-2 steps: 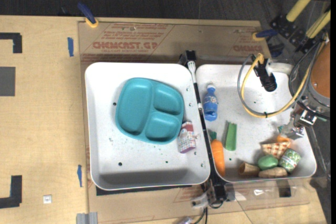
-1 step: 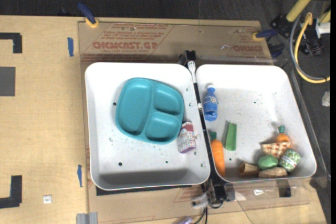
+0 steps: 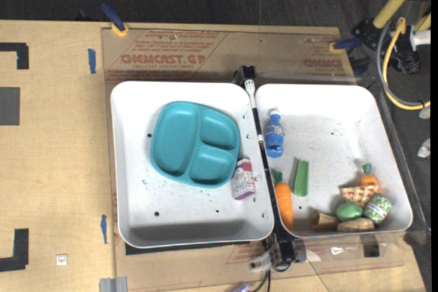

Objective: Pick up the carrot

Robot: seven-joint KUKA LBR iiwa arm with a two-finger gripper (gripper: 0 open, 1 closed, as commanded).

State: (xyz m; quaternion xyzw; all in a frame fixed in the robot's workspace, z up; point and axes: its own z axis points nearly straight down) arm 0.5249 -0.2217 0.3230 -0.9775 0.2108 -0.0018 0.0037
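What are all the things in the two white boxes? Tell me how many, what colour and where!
left bin: one, white, left.
right bin: one, white, right.
divided plate: one, teal, left bin's middle.
small packet: one, pinkish, beside the plate.
bottle: one, blue, right bin's left side.
green stick: one, green, right bin's middle.
carrot: one, orange, right bin's front-left corner.
pile of toy food: several, mixed colours, right bin's front-right corner.

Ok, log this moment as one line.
carrot: right bin, lying by left wall | green stick: beside it | teal plate: left bin | pick: not yet done
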